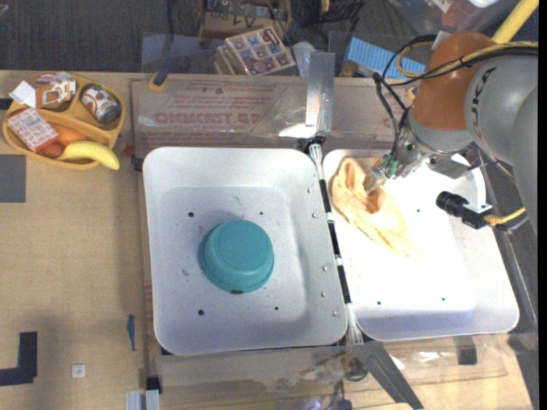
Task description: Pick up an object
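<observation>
- Fixed above the bench, looking down at a slant on two shallow white plastic bins [162,229] side by side.
- Far enough back to take in both bins whole, plus cluttered floor beyond the far edge.
- Grey arm with orange band [479,84] entering from the right.

Faint reddish lettering is seen on the cardboard panel [224,114] behind the bins, but it cannot be read.
</observation>
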Robot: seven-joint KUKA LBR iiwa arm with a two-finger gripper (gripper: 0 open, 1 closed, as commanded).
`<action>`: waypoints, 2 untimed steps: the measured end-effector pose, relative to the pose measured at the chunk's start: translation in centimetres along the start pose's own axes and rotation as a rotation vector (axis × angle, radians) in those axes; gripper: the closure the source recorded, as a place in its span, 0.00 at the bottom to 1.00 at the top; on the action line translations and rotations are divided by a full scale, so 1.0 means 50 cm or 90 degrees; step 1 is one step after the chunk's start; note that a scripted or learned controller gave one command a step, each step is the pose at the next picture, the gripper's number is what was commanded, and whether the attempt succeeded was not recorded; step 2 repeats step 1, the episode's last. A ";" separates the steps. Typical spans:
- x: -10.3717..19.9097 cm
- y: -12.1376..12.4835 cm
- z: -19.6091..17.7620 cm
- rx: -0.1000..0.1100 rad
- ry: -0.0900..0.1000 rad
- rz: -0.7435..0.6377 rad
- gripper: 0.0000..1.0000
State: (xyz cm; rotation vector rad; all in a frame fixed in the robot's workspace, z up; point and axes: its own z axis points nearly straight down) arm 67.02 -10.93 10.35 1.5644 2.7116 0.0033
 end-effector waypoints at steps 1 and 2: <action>0.050 0.026 -0.313 0.003 0.004 0.002 1.00; 0.050 0.026 -0.313 0.003 0.004 0.002 1.00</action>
